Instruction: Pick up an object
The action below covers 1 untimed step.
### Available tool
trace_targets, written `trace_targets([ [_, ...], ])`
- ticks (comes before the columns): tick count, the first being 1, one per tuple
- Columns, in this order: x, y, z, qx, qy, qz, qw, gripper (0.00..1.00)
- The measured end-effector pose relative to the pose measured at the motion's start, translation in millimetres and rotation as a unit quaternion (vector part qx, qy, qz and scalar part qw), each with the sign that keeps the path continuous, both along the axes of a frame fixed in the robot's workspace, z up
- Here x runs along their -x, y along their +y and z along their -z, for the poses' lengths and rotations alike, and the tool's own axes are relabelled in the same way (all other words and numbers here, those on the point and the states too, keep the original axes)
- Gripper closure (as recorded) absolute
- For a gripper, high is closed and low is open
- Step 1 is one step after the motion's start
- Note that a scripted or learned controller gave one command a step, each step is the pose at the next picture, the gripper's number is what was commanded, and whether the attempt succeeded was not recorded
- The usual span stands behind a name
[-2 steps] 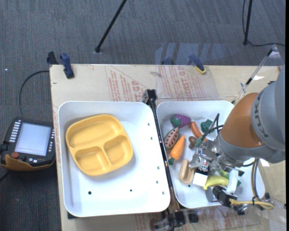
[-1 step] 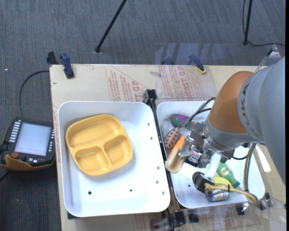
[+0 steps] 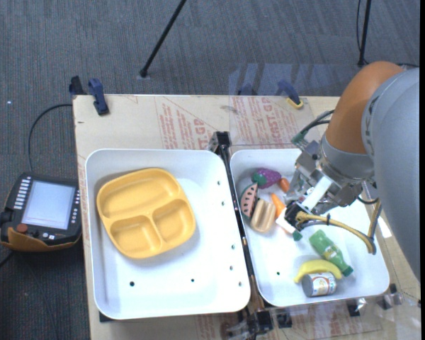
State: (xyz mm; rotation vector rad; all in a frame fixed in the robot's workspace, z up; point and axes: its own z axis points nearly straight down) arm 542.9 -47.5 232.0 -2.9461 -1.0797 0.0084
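My gripper (image 3: 295, 195) hangs low over the upper middle of the right bin (image 3: 361, 278), reaching in from the right. Just to its left lie a hot dog in a bun (image 3: 263, 215) and an orange carrot piece (image 3: 278, 206). A purple eggplant (image 3: 268, 177) and a watermelon slice (image 3: 248, 197) lie further left, near the bin's inner wall. A small orange item (image 3: 285, 185) sits right by the gripper. Below the gripper lie a green bottle (image 3: 331, 251), a yellow banana (image 3: 319, 268) and a small can (image 3: 319, 285). I see nothing held in the gripper.
The left bin (image 3: 113, 289) holds a yellow divided plate (image 3: 146, 212). A teach pendant (image 3: 42, 212) lies off the bench to the left. Clamps (image 3: 97, 95) sit on the bench's back edge.
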Motion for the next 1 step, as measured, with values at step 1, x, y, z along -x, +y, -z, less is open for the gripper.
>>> trace_targets([
  [1,-0.1,-57.6,-27.6,0.0011,0.001,0.197,0.9804,1.0],
])
